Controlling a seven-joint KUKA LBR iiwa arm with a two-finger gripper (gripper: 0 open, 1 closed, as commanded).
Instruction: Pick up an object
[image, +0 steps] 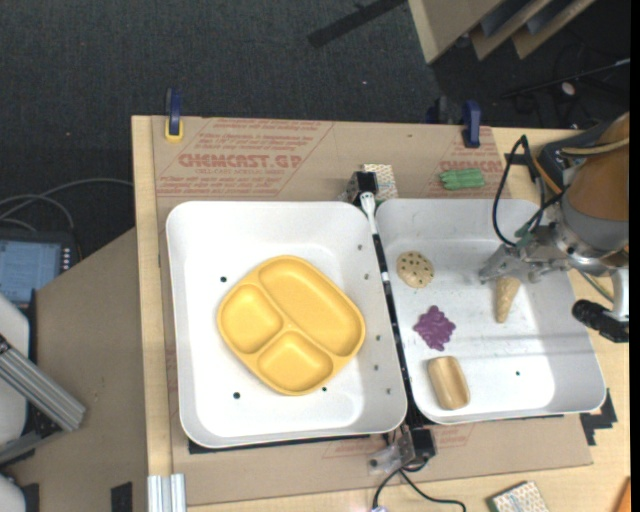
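Observation:
The right bin (560, 390) holds a round speckled cookie (414, 267), a purple bunch of grapes (434, 326), a tan bread roll (449, 382) and a pale tan wedge-shaped piece (507, 298). My gripper (522, 266) hangs at the right side of this bin, just above the top end of the tan wedge. The arm's grey and orange wrist (600, 195) comes in from the right edge. From this slant I cannot make out whether anything is held.
The left bin (190, 300) carries a yellow three-compartment plate (290, 324). A green item (462, 180) lies on the board behind the right bin. Blue clamps (175, 125) (471, 135) sit at the board's far edge. Black cables (510, 190) loop near the arm.

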